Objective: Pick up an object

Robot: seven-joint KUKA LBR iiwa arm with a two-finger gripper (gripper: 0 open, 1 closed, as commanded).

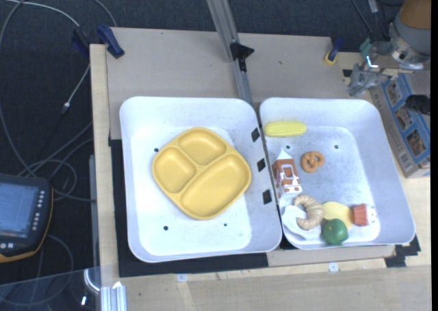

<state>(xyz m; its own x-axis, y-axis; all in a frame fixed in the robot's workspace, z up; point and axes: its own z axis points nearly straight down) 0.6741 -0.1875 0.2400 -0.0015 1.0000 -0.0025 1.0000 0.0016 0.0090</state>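
Parked off the top-right corner of the right-hand bin (383,131), the robot's claw (363,78) hangs over the bench rather than over any of the goods, and whether it is spread or closed cannot be told from this angle; nothing is seen in its grasp. Every candidate for the pick lies inside that same bin: a yellow corn cob (285,129) against its upper-left wall, a small pretzel (312,161) near its middle, and a red-and-white toy house (286,174) along its left wall. Crowded into its lower edge are a white dish (293,226), a pale croissant-like pastry (309,209), a yellow lemon-like fruit (336,211), a green ball (335,232) and a small red block (361,215). Just left of that bin, the neighbouring bin (137,166) carries a yellow divided plate (200,172). By the look of things the job has barely started: no object has been chosen, approached or lifted, so the reach, the descent, the grip and the raise all remain.
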